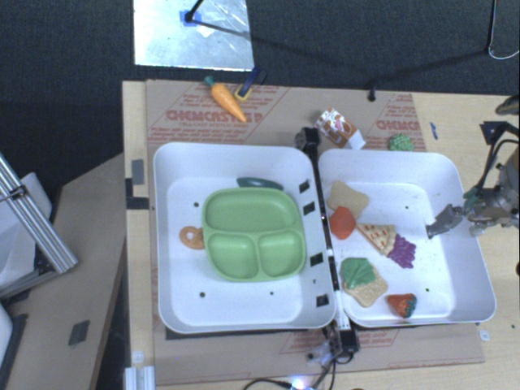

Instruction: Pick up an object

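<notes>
Two "CHEMCAST" prints on cardboard (268, 108) behind bins.

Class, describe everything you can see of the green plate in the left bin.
The green plate is a rounded-square divided tray, plastic-looking and light green, with one wide compartment at the far side and two smaller ones nearer. It lies flat, right way up, mid-floor in the left bin. A dark green item shows at its far edge; a small pretzel lies just left.

single fixed camera above the bench (138, 218), looking down at a slant from moderate distance; both bins, left (175, 177) and right (455, 185), lie fully in frame, dark floor (65, 55) beyond the far edge, arm (496, 193) entering from the right.
</notes>
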Robot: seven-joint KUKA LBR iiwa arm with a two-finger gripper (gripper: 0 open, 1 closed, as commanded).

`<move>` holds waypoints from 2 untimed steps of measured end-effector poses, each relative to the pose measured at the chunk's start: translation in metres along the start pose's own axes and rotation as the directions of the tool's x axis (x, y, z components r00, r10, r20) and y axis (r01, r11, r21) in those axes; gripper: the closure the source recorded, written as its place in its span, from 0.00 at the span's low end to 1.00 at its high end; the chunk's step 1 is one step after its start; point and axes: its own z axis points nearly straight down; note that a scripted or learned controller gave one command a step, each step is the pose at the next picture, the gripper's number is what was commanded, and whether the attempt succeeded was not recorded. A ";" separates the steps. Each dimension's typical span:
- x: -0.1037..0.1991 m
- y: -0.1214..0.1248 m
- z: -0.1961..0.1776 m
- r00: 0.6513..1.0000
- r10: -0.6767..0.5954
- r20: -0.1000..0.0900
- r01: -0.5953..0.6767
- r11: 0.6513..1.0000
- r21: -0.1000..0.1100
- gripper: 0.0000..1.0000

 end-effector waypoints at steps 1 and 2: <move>0.001 0.003 -0.006 1.000 -0.004 0.003 0.004 1.000 -0.012 0.00; 0.005 0.010 0.038 1.000 -0.003 0.003 0.003 1.000 -0.010 0.00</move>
